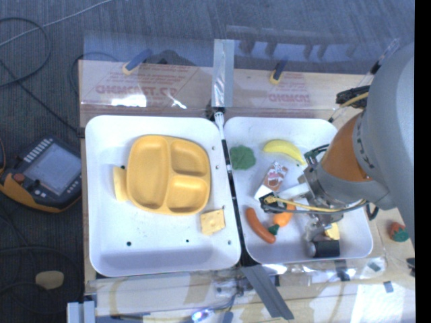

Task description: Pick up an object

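Gripper low over right bin, near front edge toward front-right corner; dark fingertip block close above floor. Cannot tell jaw opening, nor whether anything held.

Small yellow piece just beside gripper, on side toward bin's right wall; likeliest target by my reading. Its shape and long axis unreadable.

Carrot lies toward divider, long axis diagonal, well apart from fingertips. Small orange piece between carrot and gripper.

Wrist, cables cover bin's right part; contents beneath hidden.

arm cut off at right edge
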Robot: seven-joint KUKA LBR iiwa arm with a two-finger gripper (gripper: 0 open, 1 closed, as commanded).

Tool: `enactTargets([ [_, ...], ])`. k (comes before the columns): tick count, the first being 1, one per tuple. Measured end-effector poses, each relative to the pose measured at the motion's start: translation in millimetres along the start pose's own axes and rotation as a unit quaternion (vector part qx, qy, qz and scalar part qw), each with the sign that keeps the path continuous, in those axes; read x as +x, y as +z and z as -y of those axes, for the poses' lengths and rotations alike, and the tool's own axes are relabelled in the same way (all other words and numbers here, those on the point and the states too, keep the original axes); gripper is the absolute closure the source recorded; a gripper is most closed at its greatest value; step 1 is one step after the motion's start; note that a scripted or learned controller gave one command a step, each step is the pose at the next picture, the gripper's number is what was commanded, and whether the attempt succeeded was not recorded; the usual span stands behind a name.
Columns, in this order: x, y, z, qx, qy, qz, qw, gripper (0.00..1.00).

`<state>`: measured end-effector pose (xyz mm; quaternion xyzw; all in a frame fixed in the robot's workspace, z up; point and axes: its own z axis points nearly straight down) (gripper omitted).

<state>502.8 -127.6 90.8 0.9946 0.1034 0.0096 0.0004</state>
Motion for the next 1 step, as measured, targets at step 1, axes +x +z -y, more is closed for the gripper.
enactTargets([
  [1,-0.1,0.0,-0.1,0.0,0.0,0.0,1.0,0.0],
])
